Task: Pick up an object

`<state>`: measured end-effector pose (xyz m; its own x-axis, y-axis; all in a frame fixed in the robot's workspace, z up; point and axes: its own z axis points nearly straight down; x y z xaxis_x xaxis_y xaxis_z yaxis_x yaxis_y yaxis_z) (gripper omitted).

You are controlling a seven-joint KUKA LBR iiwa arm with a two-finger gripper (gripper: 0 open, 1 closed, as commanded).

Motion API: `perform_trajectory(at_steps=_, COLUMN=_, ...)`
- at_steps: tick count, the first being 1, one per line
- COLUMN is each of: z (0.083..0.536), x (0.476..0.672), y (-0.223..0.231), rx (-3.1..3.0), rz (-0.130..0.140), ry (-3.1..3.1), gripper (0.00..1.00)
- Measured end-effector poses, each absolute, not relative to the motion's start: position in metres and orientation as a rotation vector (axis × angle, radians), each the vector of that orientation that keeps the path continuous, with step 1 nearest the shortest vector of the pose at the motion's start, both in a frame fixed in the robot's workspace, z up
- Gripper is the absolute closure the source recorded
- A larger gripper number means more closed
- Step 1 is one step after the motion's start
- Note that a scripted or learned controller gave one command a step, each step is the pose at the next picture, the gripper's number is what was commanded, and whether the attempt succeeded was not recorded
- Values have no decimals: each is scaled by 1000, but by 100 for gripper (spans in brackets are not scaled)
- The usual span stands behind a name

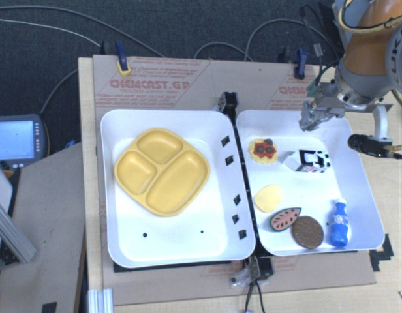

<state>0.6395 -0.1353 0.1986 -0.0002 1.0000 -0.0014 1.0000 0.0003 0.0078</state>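
Currently the gripper (310, 119) hangs at the upper edge of the right bin (367, 194); whether its fingers are apart cannot be told. Below it lie a small tart (263, 150) topped red, a black-and-white carton (310, 161), a pale yellow disc (268, 197), a watermelon slice (285, 218), a brown cookie (308, 232) and a blue bottle (339, 224). Red print on the board (188, 77) at upper centre reads "CHEMCAST"

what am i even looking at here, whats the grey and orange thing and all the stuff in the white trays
The grey and orange thing is a robot arm reaching in from the right; the single camera looks down on the bench from above. Its gripper, a two-finger claw, hangs over the far edge of the right bin, and I see nothing between its fingers. The left bin holds a yellow divided plate. The right bin holds small toy items: a tart with red berries, a black and white piece, a pale yellow lump, a watermelon slice, a brown cookie and a blue bottle.
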Motion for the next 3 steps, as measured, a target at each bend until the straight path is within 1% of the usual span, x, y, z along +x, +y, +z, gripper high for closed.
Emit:
perform_trajectory(at_steps=1, z=201, x=640, y=-135, rx=2220, rz=3, ry=2221, gripper=100)
perform_trajectory(at_steps=2, z=197, x=612, y=-83, rx=2220, rz=0, ry=2231, gripper=100)
perform_trajectory(at_steps=3, z=194, x=589, y=-37, rx=2220, rz=-2, ry=2230, gripper=100)
